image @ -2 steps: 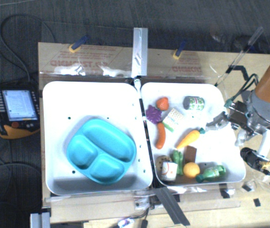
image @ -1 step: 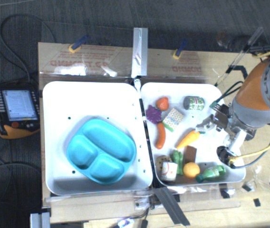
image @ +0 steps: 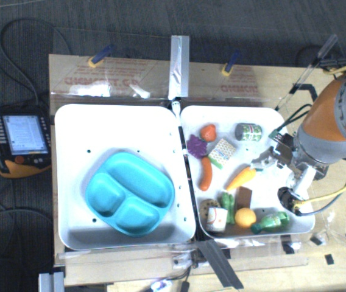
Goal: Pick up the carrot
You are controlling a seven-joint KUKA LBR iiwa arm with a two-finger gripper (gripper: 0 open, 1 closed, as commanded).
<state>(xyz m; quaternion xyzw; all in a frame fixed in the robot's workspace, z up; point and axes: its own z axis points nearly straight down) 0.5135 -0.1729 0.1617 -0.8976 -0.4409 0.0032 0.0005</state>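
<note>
Right white bin [image: 222, 115]: carrot [image: 241, 177] beside checkered box [image: 222, 152], print unreadable.

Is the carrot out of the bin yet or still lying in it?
Still in. The carrot lies flat on the floor of the right bin, slanted, among the other toys. The gripper is just beside its upper end, not around it.

A brown block [image: 244, 195] and checkered box [image: 222, 152] crowd the carrot [image: 240, 178].

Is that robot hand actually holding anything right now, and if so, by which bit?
It cannot be told. The gripper sits right at the carrot's upper right end in the right bin, but the view is too small to show a hold.
</note>
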